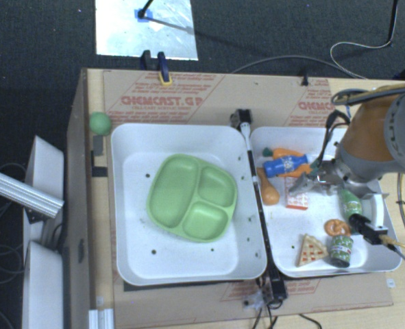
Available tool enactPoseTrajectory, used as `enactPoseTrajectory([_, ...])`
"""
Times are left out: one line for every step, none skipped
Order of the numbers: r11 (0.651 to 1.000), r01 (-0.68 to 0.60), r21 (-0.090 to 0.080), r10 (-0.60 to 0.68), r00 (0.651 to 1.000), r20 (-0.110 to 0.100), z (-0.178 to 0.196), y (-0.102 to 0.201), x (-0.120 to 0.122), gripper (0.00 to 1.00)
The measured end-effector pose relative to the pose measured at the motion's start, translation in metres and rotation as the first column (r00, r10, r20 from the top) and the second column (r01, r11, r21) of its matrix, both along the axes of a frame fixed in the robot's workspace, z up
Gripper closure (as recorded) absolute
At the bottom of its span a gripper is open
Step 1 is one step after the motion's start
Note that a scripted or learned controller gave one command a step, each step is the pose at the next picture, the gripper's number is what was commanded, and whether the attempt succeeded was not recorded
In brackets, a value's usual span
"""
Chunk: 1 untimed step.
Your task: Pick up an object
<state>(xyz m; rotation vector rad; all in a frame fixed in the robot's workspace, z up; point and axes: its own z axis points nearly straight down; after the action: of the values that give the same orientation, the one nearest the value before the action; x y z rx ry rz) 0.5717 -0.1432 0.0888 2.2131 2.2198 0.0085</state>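
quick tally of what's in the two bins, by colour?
Green: 3, divided plate, small bottle, can
Blue: 1, bottle
Orange: 2, carrot-like piece, rounded piece
Brown: 1, pretzel
Tan and red: 1, pizza slice
Total: 8

The gripper (303,181) is low in the right bin (387,266), near a blue bottle (286,165); a green plate (192,197) lies in the left bin (130,252)

Toys are crowding your right bin (277,262); in the left bin (130,184), room is lying open around the green tray (192,197).
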Motion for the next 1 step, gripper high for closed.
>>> enactPoseTrajectory([1.0, 0.005, 0.002, -0.005, 1.0, -0.015, -0.001, 0.0146, 0.0776, 0.0])
